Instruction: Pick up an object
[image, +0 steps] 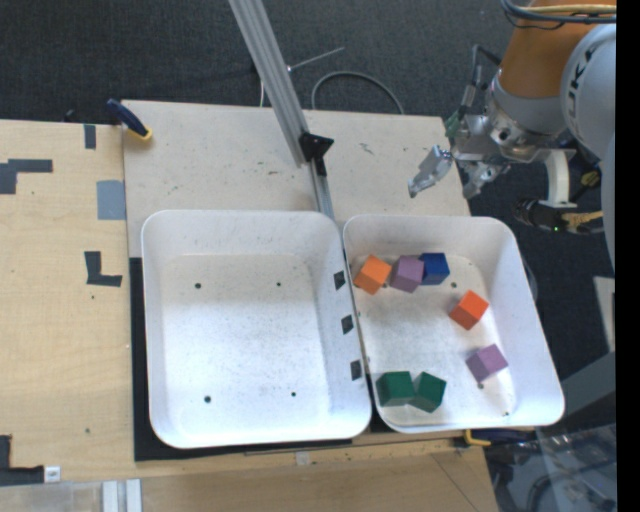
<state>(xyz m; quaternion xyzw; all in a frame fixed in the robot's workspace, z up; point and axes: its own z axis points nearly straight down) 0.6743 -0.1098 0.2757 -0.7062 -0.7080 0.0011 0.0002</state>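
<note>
Several small cubes lie in the right bin (525, 290). An orange cube (373, 273), a purple cube (407, 273) and a blue cube (434, 267) sit in a row near its far left corner. A second orange cube (468, 309) and a second purple cube (487, 362) lie toward the right wall. Two green cubes (395, 387) (430, 390) rest side by side at the near edge. My gripper (452, 180) hangs above the bench just beyond the right bin's far rim, open, with nothing between its fingers (428, 172).
The left bin (160, 330) adjoins the right one. A slanted metal rail (285, 90) runs down to the gap between the bins. A blue-and-yellow clamp (130, 120) lies at the back left, and a cable loop (350, 90) sits behind the bench.
</note>
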